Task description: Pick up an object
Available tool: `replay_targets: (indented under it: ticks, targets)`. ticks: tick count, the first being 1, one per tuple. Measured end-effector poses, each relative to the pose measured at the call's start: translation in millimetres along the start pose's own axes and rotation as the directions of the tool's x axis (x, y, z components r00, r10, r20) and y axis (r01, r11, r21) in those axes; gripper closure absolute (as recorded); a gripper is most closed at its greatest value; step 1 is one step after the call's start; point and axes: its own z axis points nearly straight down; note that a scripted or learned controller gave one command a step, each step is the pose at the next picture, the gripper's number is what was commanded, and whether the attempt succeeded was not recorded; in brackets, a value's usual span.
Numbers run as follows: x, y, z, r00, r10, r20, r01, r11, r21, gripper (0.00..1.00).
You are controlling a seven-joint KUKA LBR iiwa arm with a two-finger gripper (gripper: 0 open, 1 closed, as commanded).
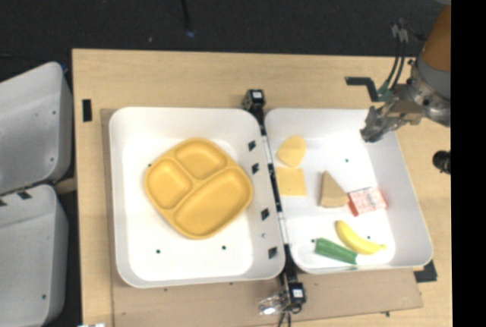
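A: Where is the arm?

B: It reaches in from the right, with its orange band near the view's right edge. The gripper [375, 128] hangs over the far right corner of the right bin [402, 189], pointing down and toward the left. Nothing sits between its tips. Whether it is spread wide or pinched narrow, I cannot tell; it is a small dark shape at this angle.

A: And the things to pick?

B: All in the right bin. A round yellow piece [291, 151] lies by the bin's left wall toward the far edge, with a yellow square [291, 182] just beside it on the near side. A tan wedge [331, 191] sits about mid-bin, its tip pointing toward the far edge and its broad end nearer. Touching or almost touching its right side is a small red and white packet [367, 201].

A: The long ones?

B: The banana [358, 238] lies near the near edge, its long axis running from upper left to lower right, toward the near right corner. The green vegetable [335, 251] lies just beside it on the nearer side, on roughly the same slant, close to the near wall.

A: The other bin?

B: The left bin [129, 242] carries a yellow divided plate [199, 187] about its middle. Both bins rest on the wooden bench [175, 79].
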Motion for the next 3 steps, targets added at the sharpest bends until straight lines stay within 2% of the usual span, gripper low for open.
replay_targets:
  ticks: [2, 3]
  targets:
    - [106, 31, 41, 1.000, -0.001, 0.000, 0.001, 1.000, 0.001, 1.00]
    - [150, 49, 38, 1.000, 0.000, 0.002, 0.000, 1.000, -0.002, 1.00]
